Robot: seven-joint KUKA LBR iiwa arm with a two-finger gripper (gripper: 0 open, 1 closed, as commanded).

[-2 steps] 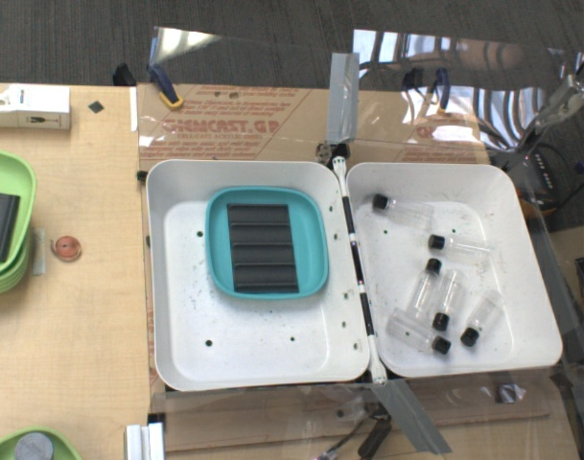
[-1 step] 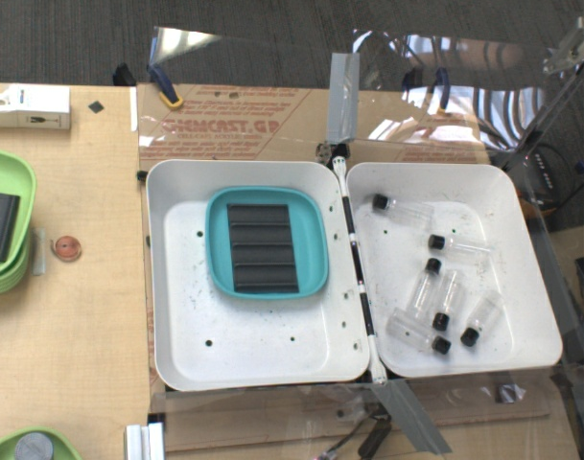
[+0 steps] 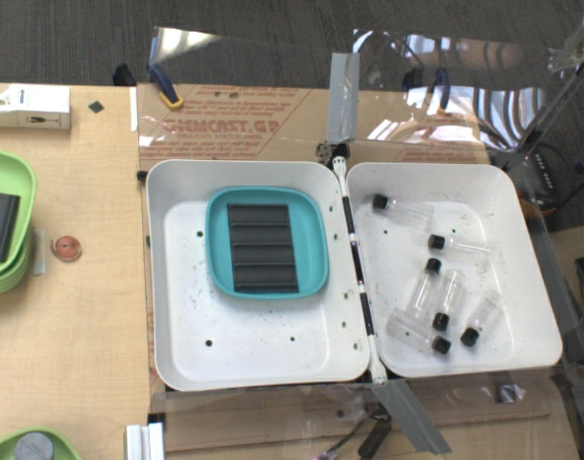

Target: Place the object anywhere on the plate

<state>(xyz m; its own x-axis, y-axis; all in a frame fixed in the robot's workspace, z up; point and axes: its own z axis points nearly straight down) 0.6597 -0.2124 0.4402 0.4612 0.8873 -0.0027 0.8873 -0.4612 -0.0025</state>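
Left bin (image 3: 176, 353): holds the teal plate (image 3: 315, 247), which carries a dark ribbed insert (image 3: 264, 247) and no vial.
Right bin (image 3: 522, 343): clear vials with black caps (image 3: 435, 295) lie scattered, all well apart from the plate.
Claw: its state cannot be told.
Step in hand: judged as the start; no vial picked.
Next move: likely reaching into the right bin, pinching one vial, then carrying it left over the divider.

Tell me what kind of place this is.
Probably a robotics lab bench set up for pick-and-place trials. Two shallow white bins sit side by side: the left bin holds a teal plate, the right bin holds several clear vials with black caps. A clear plastic barrier stands behind them.
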